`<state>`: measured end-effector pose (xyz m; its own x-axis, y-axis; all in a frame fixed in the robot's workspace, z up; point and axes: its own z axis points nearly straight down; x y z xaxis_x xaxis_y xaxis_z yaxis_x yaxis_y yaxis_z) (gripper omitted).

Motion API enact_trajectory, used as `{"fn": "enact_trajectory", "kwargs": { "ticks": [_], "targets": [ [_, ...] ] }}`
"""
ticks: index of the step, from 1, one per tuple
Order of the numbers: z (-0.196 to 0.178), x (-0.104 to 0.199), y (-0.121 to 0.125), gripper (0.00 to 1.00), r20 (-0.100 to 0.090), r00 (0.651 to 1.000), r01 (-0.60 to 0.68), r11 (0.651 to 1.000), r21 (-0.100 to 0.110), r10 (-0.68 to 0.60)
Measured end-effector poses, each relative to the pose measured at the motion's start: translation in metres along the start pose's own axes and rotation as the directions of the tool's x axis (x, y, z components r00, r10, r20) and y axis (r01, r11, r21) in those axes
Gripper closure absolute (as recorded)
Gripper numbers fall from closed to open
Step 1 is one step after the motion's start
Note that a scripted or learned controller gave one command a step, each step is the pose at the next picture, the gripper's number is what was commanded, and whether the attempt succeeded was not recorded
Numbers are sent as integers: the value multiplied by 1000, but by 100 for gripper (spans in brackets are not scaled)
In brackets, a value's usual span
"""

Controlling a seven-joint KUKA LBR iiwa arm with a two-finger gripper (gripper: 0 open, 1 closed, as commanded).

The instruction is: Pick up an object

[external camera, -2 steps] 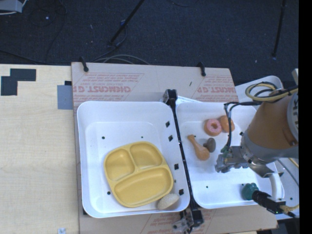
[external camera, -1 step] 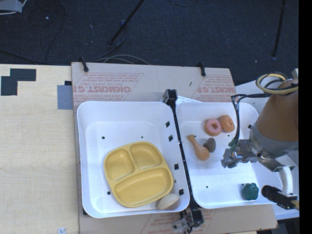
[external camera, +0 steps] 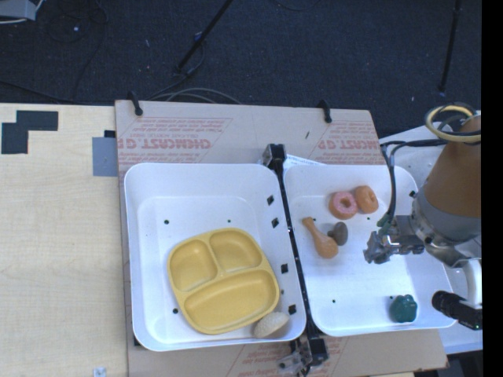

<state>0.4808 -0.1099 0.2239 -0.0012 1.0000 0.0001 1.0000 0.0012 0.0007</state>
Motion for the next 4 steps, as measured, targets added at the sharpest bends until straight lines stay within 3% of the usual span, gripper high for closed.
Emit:
{"fn": "enact_trajectory", "kwargs": {
  "ticks": [2,3,4],
  "targets": [
    [-1,97,18,100,-2,1000,4,1000,3,-4],
    [9,146,15,100,-2,1000,3,1000,7,-3],
    [-5,201,11,100,-1,1000,4,1000,5,-4]
  ]
}}
